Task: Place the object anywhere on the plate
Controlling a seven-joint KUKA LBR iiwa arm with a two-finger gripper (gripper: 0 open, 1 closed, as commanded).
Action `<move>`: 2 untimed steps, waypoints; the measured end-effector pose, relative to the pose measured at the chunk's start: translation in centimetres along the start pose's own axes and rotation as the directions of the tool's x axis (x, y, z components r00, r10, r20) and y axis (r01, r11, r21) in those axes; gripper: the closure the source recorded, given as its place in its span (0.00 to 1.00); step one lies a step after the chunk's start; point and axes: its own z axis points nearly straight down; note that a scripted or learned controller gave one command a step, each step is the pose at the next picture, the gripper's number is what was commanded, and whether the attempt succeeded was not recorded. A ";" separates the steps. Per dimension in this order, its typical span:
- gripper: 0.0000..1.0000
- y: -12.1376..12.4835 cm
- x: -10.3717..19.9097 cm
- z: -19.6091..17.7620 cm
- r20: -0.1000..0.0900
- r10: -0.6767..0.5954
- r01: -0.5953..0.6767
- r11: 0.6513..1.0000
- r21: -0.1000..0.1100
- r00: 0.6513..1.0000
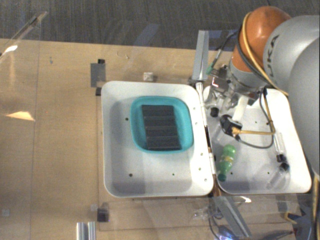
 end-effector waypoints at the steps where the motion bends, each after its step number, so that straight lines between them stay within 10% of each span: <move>1: 0.00 0.0 0.0 0.0 0.000 0.000 0.000 1.000 0.000 1.000; 2: 0.00 2.7 -3.7 -10.6 0.005 0.108 -0.109 0.994 0.002 0.994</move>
